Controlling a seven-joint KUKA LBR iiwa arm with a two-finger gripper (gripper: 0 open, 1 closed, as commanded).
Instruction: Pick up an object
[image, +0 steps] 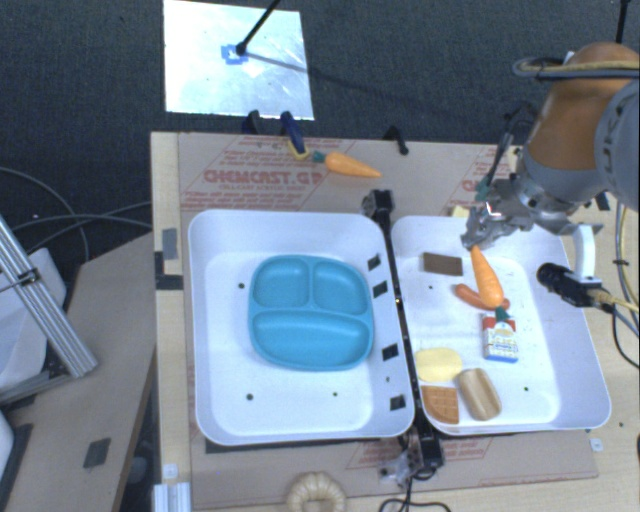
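One toy carrot (486, 277) lies in the right bin (570, 400), near its upper middle, and its thin top end touches the tip of the gripper (478, 235). The gripper stands just above this end of the carrot, near the bin's upper rim. Whether it grips the carrot, I cannot tell, because the tip is small and blurred.

Beside the carrot, at its lower left, lies a small orange sausage-like piece (468, 295), touching it. Left of the carrot's top is a brown flat square (442, 264). Below the carrot lies a small blue and white box (500, 340). Further below are a yellow soft piece (438, 364), a waffle-like orange square (441, 403) and a bread roll (479, 393), close together at the bin's lower edge.

Well left of the carrot, the left bin (225, 400) holds a blue divided plate (310, 311). Far up-left of the carrot, on the table (420, 165) outside the bins, lies a second carrot (345, 165). The grey arm (585, 115) with orange band comes in above-right of the carrot.
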